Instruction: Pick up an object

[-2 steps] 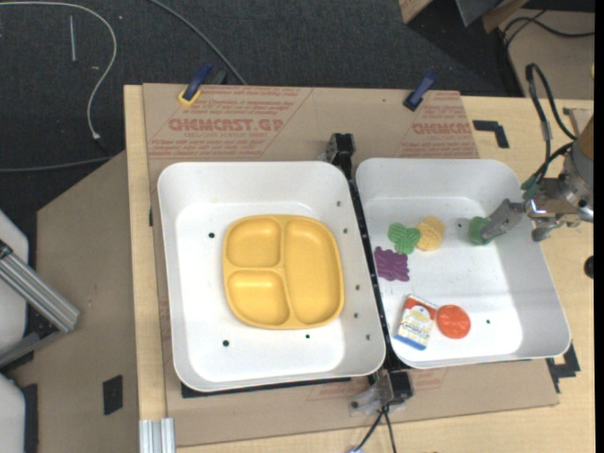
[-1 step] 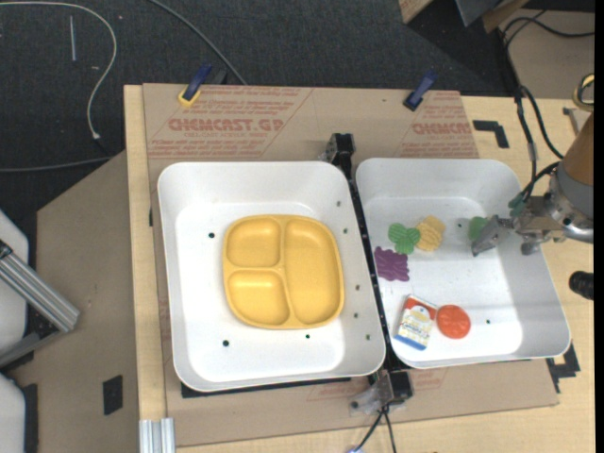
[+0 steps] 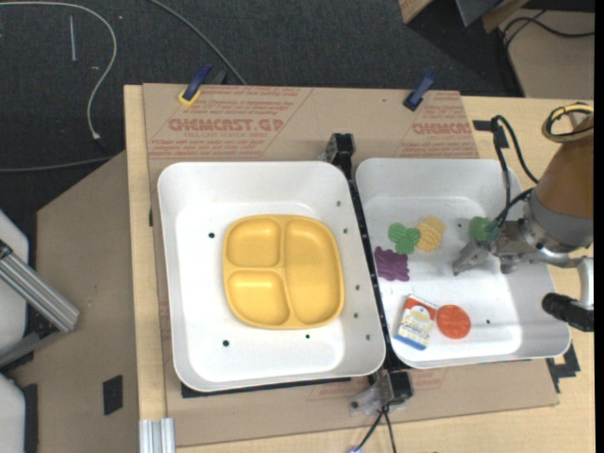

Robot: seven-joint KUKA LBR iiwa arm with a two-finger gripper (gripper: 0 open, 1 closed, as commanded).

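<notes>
Seen from the camera view above the surface [image 3: 142, 253], the hand [image 3: 481, 250] hangs low in the right bin [image 3: 491, 173], its dark fingers [image 3: 464, 262] spread part way with nothing between them, beside a small green object [image 3: 480, 226] that looks the likeliest pick. Further toys lie loose across that bin so any can be reached: a green piece [image 3: 404, 237], a yellow piece [image 3: 431, 233], a purple piece [image 3: 392, 263], a small carton [image 3: 415, 322] and a red disc [image 3: 454, 322]. Over in the left bin [image 3: 179, 196] a yellow divided plate [image 3: 283, 272] sits flat at the centre, well apart from the hand.
</notes>
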